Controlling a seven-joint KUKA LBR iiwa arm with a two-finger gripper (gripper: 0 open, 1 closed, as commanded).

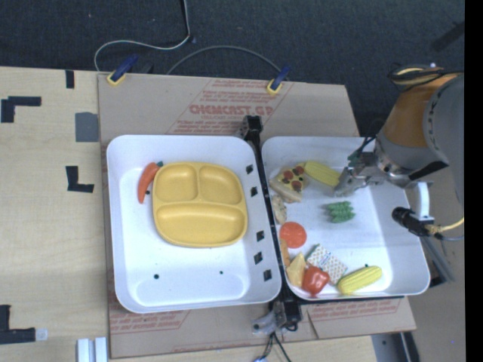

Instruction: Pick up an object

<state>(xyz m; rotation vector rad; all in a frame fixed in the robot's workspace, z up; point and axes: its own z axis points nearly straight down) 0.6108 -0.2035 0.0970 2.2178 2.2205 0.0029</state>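
While hanging low in the right bin (392,236), claw (349,184) above broccoli (340,212), beside corn (321,173), opening unclear.

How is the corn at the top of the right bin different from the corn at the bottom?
The top corn lies in the right bin's far part, right beside the gripper and next to the pizza slice. The bottom corn lies near the front edge, away from the gripper. The top corn tilts down to the right, the bottom corn up to the right. Both are yellow toy cobs.

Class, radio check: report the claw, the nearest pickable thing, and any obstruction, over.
Claw low in right bin, finger state unclear. Corn cob beside it, green broccoli piece just below. Pizza slice crowds the corn.
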